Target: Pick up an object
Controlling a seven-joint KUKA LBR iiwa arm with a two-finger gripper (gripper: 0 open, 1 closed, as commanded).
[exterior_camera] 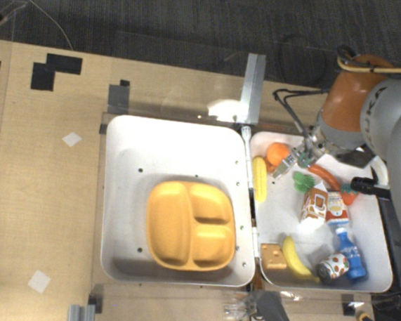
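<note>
Arm: the big grey arm (pixel 395 115) with an orange band comes in from the right, over the right white bin (pixel 379 279).
Gripper: its small gripper (pixel 301 159) sits low, just beside the round orange fruit (pixel 277 154); I cannot tell how its jaws stand.
Right bin: long yellow corn cob (pixel 259 178), curved yellow banana (pixel 295 258), blue bottle (pixel 350 254).
Left white bin (pixel 127 156): a yellow plastic tray (pixel 190 224) with sections.

Even overhead light, glare at the left bin's (pixel 122 205) far rim, slightly soft focus.
</note>
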